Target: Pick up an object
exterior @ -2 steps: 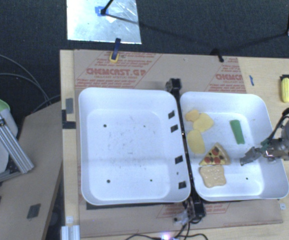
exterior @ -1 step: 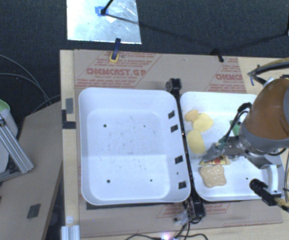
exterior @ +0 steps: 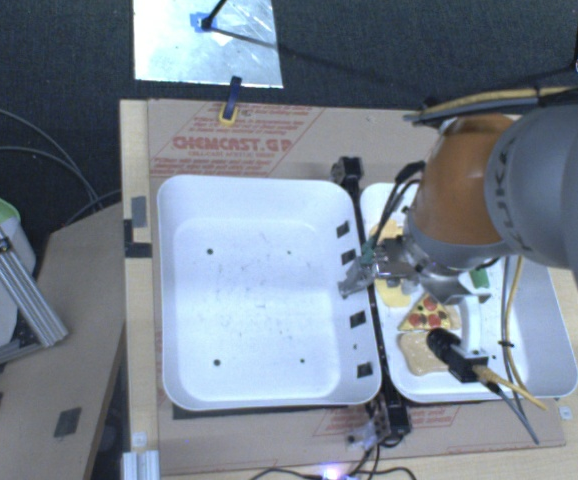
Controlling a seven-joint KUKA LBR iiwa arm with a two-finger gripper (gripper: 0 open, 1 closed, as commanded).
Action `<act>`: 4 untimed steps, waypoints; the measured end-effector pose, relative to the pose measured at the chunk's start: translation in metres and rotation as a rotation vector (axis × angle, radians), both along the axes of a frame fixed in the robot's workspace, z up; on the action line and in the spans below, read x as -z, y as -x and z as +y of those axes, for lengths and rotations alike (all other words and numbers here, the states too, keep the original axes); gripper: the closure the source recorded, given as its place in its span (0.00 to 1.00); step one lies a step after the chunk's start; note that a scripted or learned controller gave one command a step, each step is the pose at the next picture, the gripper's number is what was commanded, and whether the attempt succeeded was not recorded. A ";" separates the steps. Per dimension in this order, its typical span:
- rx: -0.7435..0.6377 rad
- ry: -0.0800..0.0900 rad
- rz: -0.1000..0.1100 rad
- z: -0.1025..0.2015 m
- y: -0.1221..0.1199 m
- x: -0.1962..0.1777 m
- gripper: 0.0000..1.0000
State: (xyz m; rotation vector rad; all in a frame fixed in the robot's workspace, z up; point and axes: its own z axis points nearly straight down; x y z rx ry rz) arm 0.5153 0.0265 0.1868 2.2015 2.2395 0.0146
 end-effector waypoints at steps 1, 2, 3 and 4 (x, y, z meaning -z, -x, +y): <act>0.008 0.002 -0.008 0.017 0.025 -0.127 0.00; 0.009 0.001 -0.009 0.043 0.025 -0.237 0.00; 0.007 0.005 -0.001 0.041 0.025 -0.242 1.00; 0.011 0.003 -0.002 0.065 0.028 -0.304 1.00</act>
